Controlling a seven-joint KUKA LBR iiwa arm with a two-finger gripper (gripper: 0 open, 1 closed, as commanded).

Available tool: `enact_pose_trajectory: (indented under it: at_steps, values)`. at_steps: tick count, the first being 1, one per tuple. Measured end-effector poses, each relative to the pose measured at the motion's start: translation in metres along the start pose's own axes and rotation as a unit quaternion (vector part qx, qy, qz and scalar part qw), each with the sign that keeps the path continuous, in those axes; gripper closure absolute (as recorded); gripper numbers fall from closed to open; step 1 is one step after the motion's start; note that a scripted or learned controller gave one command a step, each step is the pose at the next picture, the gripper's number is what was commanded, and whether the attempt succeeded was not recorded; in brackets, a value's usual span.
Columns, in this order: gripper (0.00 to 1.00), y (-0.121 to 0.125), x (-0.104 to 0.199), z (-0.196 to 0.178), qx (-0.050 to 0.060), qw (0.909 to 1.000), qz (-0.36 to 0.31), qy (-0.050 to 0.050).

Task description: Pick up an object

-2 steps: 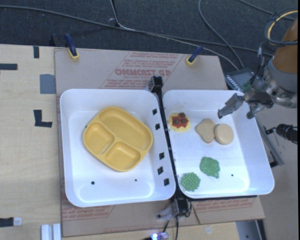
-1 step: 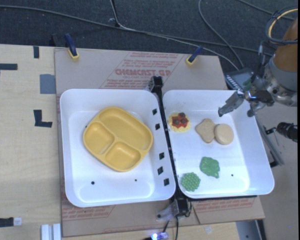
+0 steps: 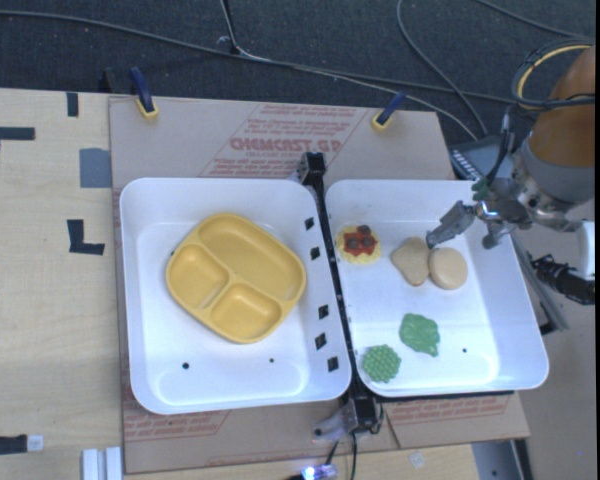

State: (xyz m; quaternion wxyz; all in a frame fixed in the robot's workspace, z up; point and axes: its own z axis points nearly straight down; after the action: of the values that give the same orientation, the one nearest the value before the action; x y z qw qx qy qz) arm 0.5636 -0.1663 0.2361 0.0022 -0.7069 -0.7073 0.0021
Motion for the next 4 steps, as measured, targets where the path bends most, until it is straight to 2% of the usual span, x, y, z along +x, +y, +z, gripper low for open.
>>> enact_pose_trajectory:
  at_steps: [2,3,4]
  values:
    - [0.00,0.005,0.009,0.092,0.000,1.0000,-0.001,0.000]
    - [1.00,0.006,0.009,0.081,-0.001,1.0000,-0.001,0.000]
    - [1.00,0.005,0.006,0.038,-0.004,1.0000,0.000,-0.001]
